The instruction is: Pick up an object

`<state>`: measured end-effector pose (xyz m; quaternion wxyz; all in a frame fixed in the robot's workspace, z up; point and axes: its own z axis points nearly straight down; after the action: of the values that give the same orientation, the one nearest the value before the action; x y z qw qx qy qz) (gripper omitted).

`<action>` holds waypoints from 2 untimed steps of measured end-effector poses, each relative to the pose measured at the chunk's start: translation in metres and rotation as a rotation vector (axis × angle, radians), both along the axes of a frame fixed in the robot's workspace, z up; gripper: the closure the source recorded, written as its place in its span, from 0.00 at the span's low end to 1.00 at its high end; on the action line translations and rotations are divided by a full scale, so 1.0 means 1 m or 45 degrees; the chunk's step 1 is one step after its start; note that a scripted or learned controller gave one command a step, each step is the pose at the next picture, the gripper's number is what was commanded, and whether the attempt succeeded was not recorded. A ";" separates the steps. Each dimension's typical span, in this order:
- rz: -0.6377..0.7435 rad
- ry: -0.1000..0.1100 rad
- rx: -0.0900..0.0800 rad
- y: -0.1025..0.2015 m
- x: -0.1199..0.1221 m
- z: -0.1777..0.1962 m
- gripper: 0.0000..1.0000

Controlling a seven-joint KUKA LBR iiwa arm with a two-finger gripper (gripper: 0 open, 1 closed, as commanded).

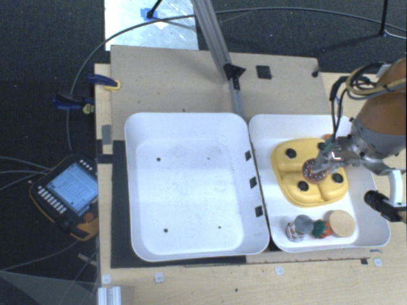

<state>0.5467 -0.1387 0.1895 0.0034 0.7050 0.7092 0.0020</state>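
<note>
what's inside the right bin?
The right bin holds a yellow molded piece with dark holes, with the gripper above it, and small items along the near wall: a grey one, a red-green one, a tan disc. The gripper hides part of the yellow piece.

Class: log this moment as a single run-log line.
arm: over right bin | hand: above yellow object | small items: right bin, near edge

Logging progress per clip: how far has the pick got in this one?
Done: the gripper has reached the right bin and sits over the yellow object. In hand: nothing visibly; whether the yellow object is gripped cannot be told from this view. Left: the grasp and lift. The yellow object lies in the bin, as do the small items along its near edge.
</note>
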 end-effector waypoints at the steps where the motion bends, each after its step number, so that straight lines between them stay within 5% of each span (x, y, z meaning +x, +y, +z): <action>1: 0.000 -0.001 0.000 -0.004 0.010 0.059 1.00; 2: -0.001 0.006 0.002 -0.004 0.011 0.063 1.00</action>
<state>0.5579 -0.1427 0.2520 0.0014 0.7051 0.7091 0.0010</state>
